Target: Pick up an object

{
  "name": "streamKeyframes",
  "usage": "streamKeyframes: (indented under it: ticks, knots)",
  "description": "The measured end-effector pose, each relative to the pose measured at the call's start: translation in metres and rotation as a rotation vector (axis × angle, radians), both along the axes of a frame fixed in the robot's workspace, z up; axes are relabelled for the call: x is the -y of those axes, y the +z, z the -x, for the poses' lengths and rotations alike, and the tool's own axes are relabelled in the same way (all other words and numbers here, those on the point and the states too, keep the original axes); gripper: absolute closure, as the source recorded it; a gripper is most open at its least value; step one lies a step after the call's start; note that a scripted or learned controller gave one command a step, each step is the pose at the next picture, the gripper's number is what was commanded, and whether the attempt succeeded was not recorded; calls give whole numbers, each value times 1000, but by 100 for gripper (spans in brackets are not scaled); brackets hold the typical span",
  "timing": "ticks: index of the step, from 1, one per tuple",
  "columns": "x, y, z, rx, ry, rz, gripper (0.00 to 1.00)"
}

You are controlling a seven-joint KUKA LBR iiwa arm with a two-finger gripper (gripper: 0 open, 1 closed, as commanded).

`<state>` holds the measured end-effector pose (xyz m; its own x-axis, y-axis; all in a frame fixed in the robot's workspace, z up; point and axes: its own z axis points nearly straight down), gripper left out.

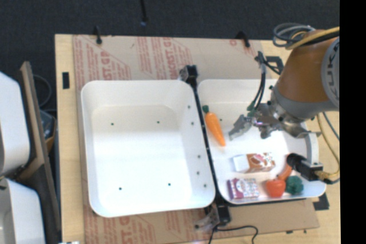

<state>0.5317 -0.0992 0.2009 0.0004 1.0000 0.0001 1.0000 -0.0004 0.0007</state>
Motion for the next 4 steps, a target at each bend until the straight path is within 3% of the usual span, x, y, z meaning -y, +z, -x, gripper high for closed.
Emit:
streamKeyframes:
  ticks: [1, 2, 3, 4]
  knots:
    - [-17, 36, 42, 3, 0, 0, 0]
    - [-7, 48, 5, 1, 0, 1, 0]
    - [-14, 27, 33, 0, 0, 0, 0]
    - [-10, 59, 3, 3, 0, 1, 0]
